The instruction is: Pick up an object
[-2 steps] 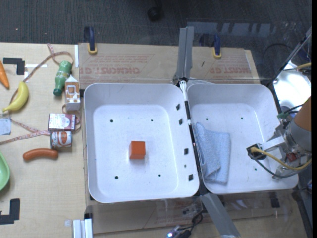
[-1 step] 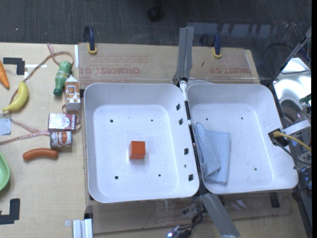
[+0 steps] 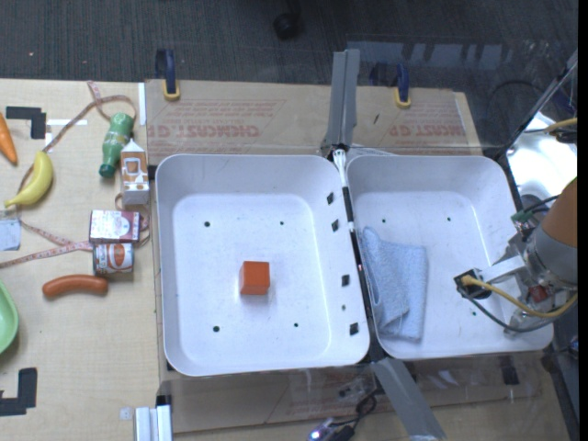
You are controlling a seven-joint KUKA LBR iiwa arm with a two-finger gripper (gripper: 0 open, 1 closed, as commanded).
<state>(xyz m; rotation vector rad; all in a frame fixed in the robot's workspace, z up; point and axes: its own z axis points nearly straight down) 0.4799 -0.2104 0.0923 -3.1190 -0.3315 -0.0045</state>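
An orange cube (image 3: 255, 277) sits near the middle of the left bin (image 3: 184, 246). A pale blue cloth (image 3: 397, 283) lies crumpled along the left side of the right bin (image 3: 432, 177). My gripper (image 3: 533, 294) hangs low over the right bin's right edge, well apart from the cloth and far from the cube. Nothing is seen held in it.
Left of the bins, the wooden bench holds a banana (image 3: 30, 180), a green bottle (image 3: 115, 141), a small carton (image 3: 134, 175), a can (image 3: 114, 258), a sausage (image 3: 74, 287) and a carrot (image 3: 6, 141). A raised divider (image 3: 344, 219) separates the bins.
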